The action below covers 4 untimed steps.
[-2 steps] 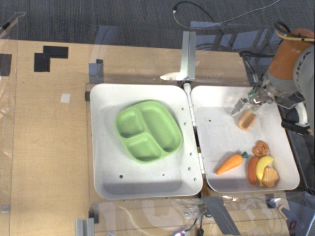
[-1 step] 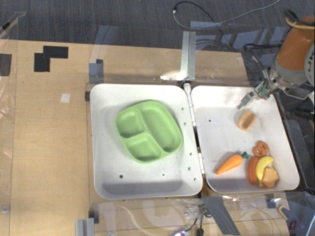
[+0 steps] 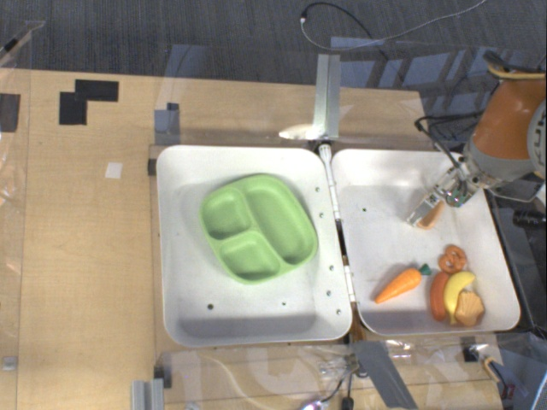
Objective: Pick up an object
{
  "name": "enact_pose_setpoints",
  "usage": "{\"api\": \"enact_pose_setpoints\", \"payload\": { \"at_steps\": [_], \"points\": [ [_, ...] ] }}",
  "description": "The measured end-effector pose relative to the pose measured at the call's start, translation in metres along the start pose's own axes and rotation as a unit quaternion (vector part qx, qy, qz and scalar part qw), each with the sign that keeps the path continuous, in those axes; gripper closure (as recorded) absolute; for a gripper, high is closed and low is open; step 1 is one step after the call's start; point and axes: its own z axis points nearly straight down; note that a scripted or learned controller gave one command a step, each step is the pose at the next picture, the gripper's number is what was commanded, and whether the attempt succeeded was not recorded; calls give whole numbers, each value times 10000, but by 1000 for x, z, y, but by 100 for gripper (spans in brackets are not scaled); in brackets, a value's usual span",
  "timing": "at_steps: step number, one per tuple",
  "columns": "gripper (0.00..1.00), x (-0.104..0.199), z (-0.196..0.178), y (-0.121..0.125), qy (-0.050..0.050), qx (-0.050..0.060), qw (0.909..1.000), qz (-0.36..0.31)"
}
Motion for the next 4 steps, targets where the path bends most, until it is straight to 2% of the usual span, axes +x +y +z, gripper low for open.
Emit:
{"api": "enact_pose_setpoints", "payload": {
  "at_steps": [1, 2, 3, 4],
  "points": [
    [0, -23, -62, 25, 14, 10, 9942, -1078],
    [100, -24, -72, 27, -11, -13, 9941, -1081],
    [100, -1, -84, 2, 25, 11, 9934, -1147],
    [0, -1, -84, 2, 26, 12, 9934, -1146]
  ]
}}
